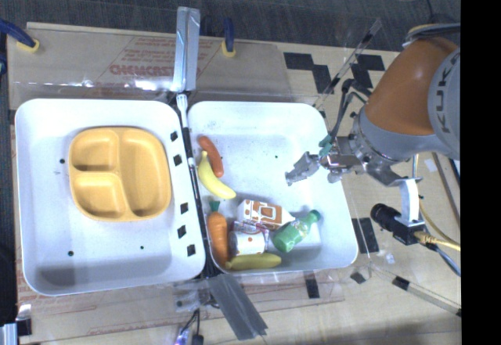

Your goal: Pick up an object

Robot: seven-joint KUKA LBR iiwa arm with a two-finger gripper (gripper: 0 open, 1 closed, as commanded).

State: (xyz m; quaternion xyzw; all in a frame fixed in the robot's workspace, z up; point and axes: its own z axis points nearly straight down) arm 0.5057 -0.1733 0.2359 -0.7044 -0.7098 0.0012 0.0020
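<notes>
Desk (329, 62): carries two white bins side by side; I run the arm in from the right.

Left bin (39, 257): holds a yellow divided plate (120, 173), well apart from the work.

Right bin (266, 120): its upper and middle floor is bare, which gives me open room to move. Its contents crowd the left wall and the near rim.

Arm (407, 101): reaches over the right bin's right rim.

Gripper (301, 170): hovers above bare floor in the right half of the bin, with nothing between its fingers. I cannot tell whether it is open or closed.

Green bottle (293, 232): lying tilted near the front rim, the nearest thing to the gripper and my likely target.

Carton (260, 214): just beside the bottle, to its left.

Bananas: one (213, 181) by the left wall, another (254, 261) against the front rim.

Carrot (218, 235): against the left wall.

Sausage (211, 156): above the first banana.

Step, as I judge it: approach, nothing grasped. Next I must shift toward the front and descend over the bottle, keeping off the front rim and the carton.
</notes>
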